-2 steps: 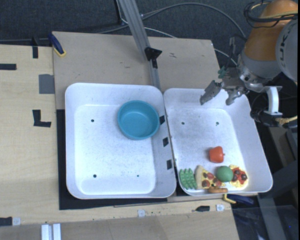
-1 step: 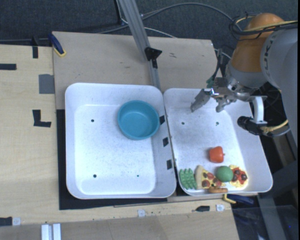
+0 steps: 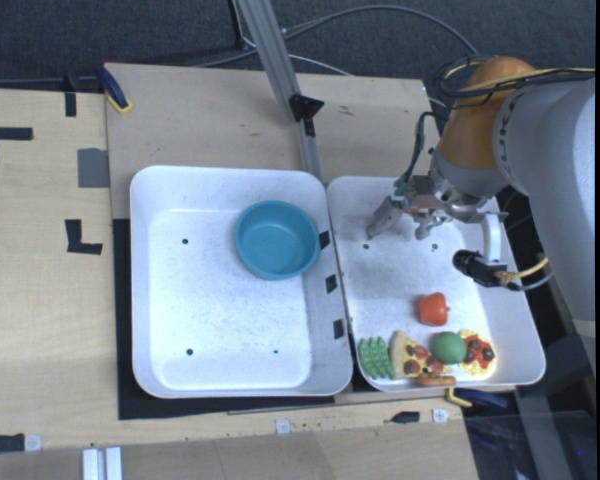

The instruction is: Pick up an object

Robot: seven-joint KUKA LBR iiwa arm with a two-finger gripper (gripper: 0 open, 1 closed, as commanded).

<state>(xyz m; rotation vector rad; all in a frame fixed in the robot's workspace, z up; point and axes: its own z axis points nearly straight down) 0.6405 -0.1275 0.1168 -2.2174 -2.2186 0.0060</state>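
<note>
My gripper (image 3: 403, 225) hangs over the far part of the right bin (image 3: 380, 278), its two grey fingers (image 3: 382, 220) spread apart with nothing between them. Below it in the same bin lies a small red pepper-like toy (image 3: 433, 309). At that bin's near edge sit a green ridged toy (image 3: 374, 355), a pizza slice toy (image 3: 413, 358), a round green toy (image 3: 447, 347) and a yellow piece with red dots (image 3: 478, 353). A blue bowl (image 3: 276, 239) rests in the left bin (image 3: 180, 308), near its far right corner.
A grey metal pole (image 3: 275, 53) slants in from the top to the gap between the bins. Black cables (image 3: 380, 18) run over the bench behind the arm. Tape marks (image 3: 75, 236) lie on the wooden surface at left.
</note>
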